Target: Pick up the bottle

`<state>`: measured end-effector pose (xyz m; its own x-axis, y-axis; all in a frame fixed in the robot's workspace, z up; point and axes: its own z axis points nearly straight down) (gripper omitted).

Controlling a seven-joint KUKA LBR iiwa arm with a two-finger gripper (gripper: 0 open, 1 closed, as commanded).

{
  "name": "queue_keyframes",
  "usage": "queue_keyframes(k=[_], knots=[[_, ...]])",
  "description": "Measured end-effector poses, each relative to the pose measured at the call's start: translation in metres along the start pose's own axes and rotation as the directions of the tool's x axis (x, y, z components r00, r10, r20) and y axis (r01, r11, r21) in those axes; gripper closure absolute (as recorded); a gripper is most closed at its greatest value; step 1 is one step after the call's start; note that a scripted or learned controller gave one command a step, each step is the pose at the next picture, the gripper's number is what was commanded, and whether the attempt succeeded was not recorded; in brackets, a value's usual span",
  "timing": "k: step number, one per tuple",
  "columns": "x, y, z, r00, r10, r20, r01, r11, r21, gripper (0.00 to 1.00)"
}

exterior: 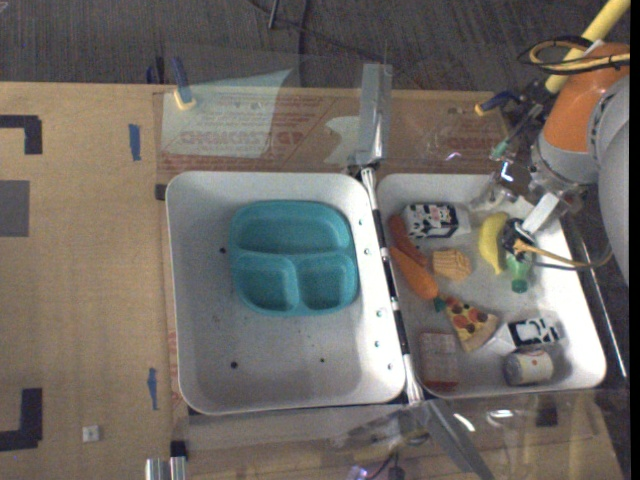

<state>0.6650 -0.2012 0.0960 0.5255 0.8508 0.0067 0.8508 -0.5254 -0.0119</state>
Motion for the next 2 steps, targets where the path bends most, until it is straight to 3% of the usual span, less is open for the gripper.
queue_keyframes(k=[1, 2], knots=[[0.0, 0.0, 0.0, 1.0, 0.0, 0.0, 0.0, 1.0, 0.0, 0.0], [-0.011, 0.003, -0.07, 1.0, -0.013, 0.009, 0.014, 1.0, -0.009, 0.0]])
